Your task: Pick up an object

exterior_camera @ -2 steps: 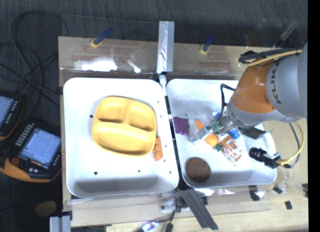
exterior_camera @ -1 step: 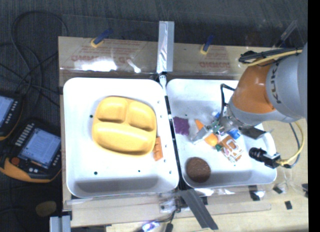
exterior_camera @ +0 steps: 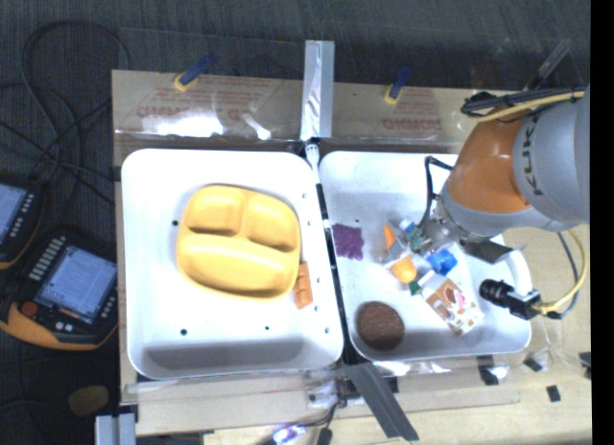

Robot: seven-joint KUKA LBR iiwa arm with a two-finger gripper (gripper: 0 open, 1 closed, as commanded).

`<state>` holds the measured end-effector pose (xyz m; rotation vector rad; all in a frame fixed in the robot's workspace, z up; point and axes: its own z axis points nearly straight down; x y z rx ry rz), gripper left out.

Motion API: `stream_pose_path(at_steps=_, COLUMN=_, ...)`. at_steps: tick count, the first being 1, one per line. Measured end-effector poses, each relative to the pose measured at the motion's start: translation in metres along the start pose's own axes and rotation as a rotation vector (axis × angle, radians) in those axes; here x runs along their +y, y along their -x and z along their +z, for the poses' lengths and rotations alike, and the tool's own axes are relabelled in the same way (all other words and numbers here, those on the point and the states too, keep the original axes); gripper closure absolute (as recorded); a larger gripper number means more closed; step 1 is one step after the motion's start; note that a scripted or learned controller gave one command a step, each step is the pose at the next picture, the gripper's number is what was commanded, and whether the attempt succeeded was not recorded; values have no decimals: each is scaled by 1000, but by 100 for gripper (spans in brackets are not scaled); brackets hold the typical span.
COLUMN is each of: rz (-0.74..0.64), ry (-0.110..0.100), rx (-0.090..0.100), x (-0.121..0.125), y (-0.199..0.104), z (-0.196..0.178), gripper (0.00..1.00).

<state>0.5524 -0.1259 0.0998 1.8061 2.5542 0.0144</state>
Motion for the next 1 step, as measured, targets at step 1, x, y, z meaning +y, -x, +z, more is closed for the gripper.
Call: stream_pose_path(at_steps=1, rz=51, ry=-17, rx=5, x=70, y=-35, z=-83, gripper=100)
